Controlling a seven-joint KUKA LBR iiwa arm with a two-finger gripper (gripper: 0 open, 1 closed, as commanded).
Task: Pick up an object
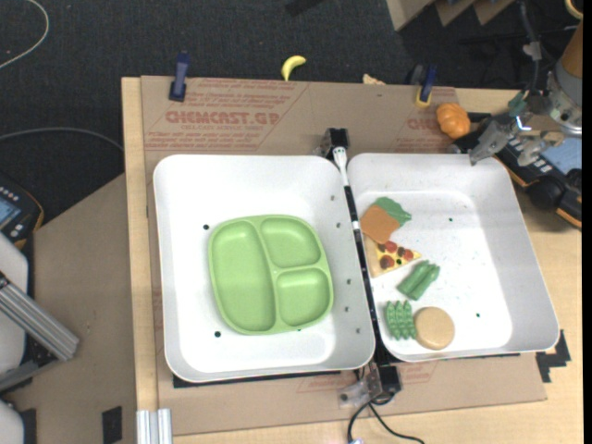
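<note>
**Things around the bins**

You can see a brown board (pixel 231 118) under the bins, with red letters on it. Two blue clips (pixel 178 77) hold its far edge. A small yellow banana (pixel 293 66) lies just past that edge on the dark floor (pixel 139 17). An orange ball (pixel 452 119) sits near the far right corner.
</note>
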